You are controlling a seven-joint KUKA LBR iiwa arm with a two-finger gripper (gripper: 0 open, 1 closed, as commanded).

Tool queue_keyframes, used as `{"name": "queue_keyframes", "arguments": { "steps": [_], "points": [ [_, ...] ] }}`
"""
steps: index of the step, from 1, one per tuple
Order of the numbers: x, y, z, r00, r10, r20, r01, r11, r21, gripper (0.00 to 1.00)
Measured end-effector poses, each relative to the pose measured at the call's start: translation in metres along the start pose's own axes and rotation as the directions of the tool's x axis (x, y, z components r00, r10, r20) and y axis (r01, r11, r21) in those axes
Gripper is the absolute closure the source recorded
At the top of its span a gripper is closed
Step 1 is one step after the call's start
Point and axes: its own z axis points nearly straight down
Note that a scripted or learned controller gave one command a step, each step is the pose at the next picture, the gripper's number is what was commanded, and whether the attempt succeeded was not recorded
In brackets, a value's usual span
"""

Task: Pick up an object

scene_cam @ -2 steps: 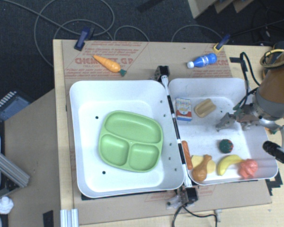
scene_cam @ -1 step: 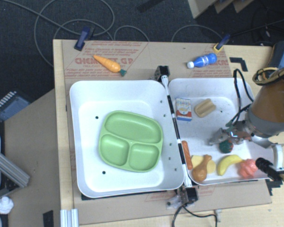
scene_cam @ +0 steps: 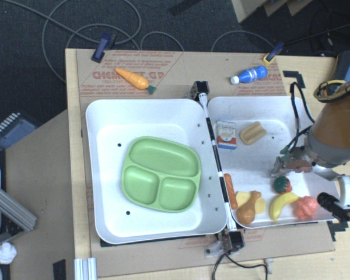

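Red "GIGHER" lettering on cardboard bench [scene_cam: 134, 73], gripper [scene_cam: 287, 167] over right bin [scene_cam: 245, 107]

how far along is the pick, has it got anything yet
Done so far: the arm has reached into the right bin, and its hand sits low just above the small red and green toy. In hand: nothing that can be seen; the toy looks to be lying on the bin floor. Left: grasp and lift. The banana, drumstick, bread roll and small carton lie untouched in that bin.
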Motion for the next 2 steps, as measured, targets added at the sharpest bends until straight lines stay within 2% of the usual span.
{"name": "queue_keyframes", "arguments": {
  "steps": [1,2],
  "points": [
    [0.000,0.000,0.000,1.000,0.000,0.000,0.000,1.000,0.000,0.00],
    [-0.001,-0.035,0.010,1.000,0.000,-0.002,0.000,1.000,0.003,0.00]
  ]
}}
